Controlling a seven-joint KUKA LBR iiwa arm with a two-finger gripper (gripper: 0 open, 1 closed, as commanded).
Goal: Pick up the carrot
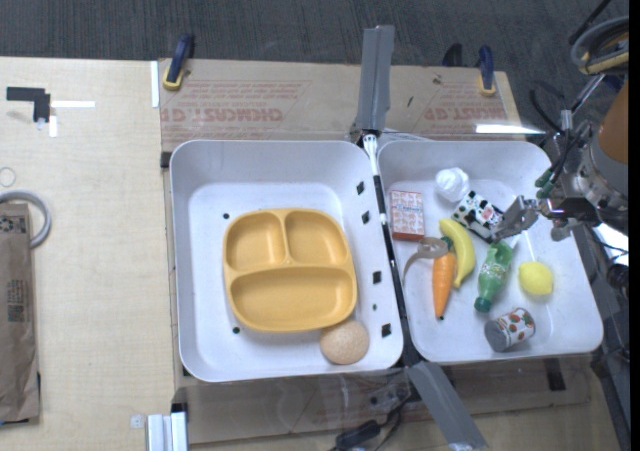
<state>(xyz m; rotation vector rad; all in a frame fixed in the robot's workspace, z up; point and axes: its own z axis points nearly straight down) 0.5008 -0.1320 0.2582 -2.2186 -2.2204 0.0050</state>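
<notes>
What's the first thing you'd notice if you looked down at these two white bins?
The big yellow plastic divided plate in the left white bin stands out first, with a round tan bread roll beside its lower right corner. Then the right white bin, crowded with toys, among them the pointed orange toy carrot beside a curved yellow banana.

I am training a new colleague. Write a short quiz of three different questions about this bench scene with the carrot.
1. True or false: the carrot lies in the same bin as the yellow divided plate.
2. Which thing lies directly beside the carrot, on its right in the camera view? A) the lemon B) the banana C) the can
3. Fill in: the round bread roll rests by the plate's lower ____ corner in the camera view.

Key
1. False: the carrot is in the right bin, the plate in the left bin.
2. B, the banana.
3. Right.
</notes>
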